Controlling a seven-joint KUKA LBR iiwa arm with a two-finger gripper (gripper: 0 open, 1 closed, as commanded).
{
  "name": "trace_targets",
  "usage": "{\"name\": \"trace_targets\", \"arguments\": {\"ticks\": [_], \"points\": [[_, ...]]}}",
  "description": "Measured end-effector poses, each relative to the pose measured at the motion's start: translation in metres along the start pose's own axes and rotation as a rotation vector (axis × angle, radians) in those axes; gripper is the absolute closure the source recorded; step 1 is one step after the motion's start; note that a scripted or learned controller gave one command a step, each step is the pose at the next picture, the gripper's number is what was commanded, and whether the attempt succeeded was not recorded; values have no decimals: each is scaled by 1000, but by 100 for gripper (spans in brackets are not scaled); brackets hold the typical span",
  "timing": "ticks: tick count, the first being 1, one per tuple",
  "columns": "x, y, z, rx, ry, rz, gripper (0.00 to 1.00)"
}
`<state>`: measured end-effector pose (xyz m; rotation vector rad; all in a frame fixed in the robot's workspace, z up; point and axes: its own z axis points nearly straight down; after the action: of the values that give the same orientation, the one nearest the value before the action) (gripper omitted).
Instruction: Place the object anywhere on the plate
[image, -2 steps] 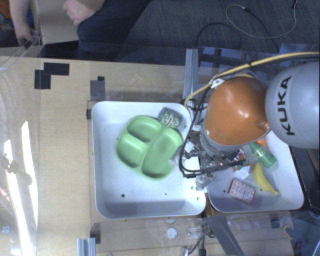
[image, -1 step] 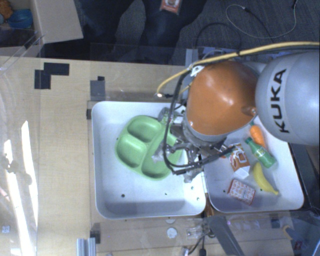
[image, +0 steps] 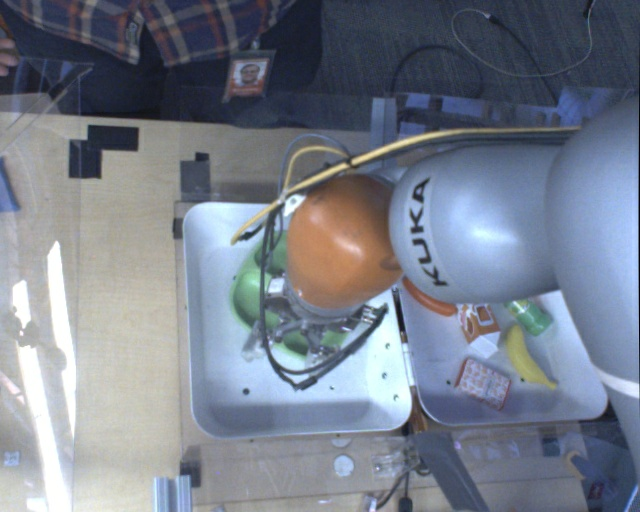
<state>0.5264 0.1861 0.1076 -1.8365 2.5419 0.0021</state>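
So the glossy grey arm (image: 500, 220) with its smooth orange band (image: 338, 245) hangs over the left white bin (image: 215, 330), covering most of a round green plate (image: 247, 293). The pincer (image: 305, 335) sits under the wrist among black cables; can't tell its state. A curved yellow banana (image: 527, 358) lies in the right bin (image: 575, 400) beside a small red packet (image: 484, 383).

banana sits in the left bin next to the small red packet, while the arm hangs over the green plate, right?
Not quite. The camera view shows the banana in the right bin, not the left one. The rest stands: it lies next to the small red packet, and the arm hangs over the green plate, which sits in the left bin.
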Motion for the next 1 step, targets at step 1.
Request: {"name": "trace_targets", "arguments": {"ticks": [1], "points": [[-56,-102,-6,0,-4,-134,0]]}}
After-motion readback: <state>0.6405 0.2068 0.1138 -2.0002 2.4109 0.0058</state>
